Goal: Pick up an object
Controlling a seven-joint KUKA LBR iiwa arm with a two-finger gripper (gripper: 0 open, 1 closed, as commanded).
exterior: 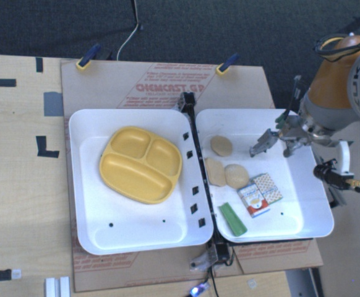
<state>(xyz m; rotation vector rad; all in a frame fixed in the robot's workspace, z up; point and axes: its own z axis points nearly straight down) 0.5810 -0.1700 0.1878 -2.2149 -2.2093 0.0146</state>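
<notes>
A grey arm with an orange band reaches in from the right of the frame, and its two-finger gripper (273, 142) hangs over the upper part of the right-hand shallow white bin (310, 224). Its dark fingers look spread apart, one pointing left toward the bin's middle, with nothing between them. Candidates for the pick all lie in that bin: a round tan biscuit-like piece (221, 145) left of the gripper, a flatter beige slab (215, 171) touching a second rounded tan lump (236, 176) below it, a small printed carton in red, white and blue (260, 195) just right of those, and a green rectangular block (233, 219) near the bin's lower edge. The left-hand white bin (84, 184) holds a yellow compartmented plastic tray (141, 164), well apart from the gripper. The risks, as I judge them: the tan pieces are low and rounded, so fingers closing on one could slide off its top or nudge it away; the slab and lump touch, so a descent there might catch both or wedge between them; and the carton lies tilted, so a poorly aligned grip could pinch a corner and spin it.
</notes>
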